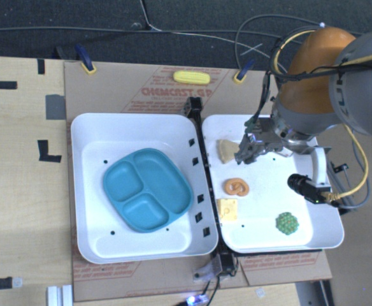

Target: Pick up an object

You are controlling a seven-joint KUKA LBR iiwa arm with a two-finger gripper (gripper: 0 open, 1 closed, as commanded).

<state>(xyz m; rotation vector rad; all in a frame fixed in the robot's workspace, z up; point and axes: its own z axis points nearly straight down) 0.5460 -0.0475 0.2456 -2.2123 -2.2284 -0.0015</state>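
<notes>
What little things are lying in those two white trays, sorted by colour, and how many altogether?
Blue: 1, divided plate
Orange: 1, pretzel
Yellow: 1, square piece
Green: 1, bumpy ball
Tan: 1, wedge
Total: 5

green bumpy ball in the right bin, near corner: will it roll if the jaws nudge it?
Probably. The green ball looks round, so a sideways nudge could send it rolling across the smooth right bin floor. Its knobbly surface may slow it and give some grip. It sits alone, apart from the pretzel piece, so nothing would stop it.
</notes>
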